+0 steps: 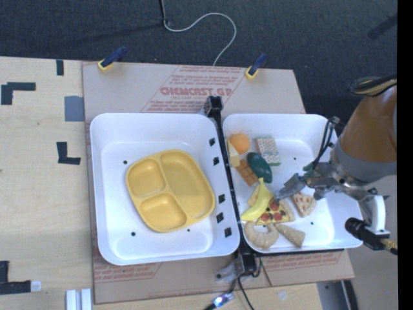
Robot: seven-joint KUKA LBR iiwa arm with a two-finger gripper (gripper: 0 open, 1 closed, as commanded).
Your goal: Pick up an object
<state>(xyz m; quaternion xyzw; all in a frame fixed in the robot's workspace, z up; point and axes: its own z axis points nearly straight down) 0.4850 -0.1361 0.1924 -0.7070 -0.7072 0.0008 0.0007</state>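
Hovering in the frame's right white bin (322, 124), the grey claw (292, 187) (spread unclear) nears a yellow plastic banana (259, 202).

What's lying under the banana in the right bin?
The banana overlaps a pizza slice at its lower end. Whatever else sits beneath it is covered by the banana itself.

Two bins sat side by side on the surface (39, 173). The left bin (110, 131) held a divided plate (170, 190) near its middle. In the right bin (303, 124), toy foods (261, 196) crowded the left half, with the end effector (295, 187) just to their right.
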